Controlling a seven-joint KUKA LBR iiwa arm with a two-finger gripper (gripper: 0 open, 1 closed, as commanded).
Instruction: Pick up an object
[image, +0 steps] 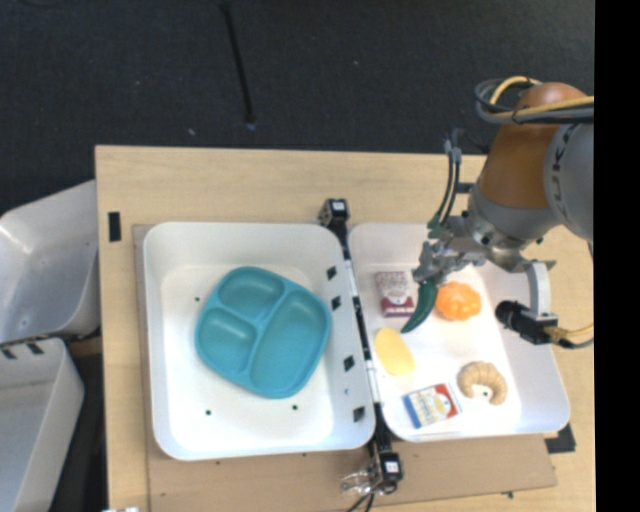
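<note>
Here the claw (436, 268) grasps one green pepper (421, 308) beside one orange (459, 301).

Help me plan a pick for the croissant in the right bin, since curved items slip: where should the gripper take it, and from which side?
Probably from straight above. The croissant lies flat on the right bin floor, clear of the small carton and the yellow piece. Close the gripper across the thick middle of its arch, not the tapered tips, where it would likely slip.
</note>
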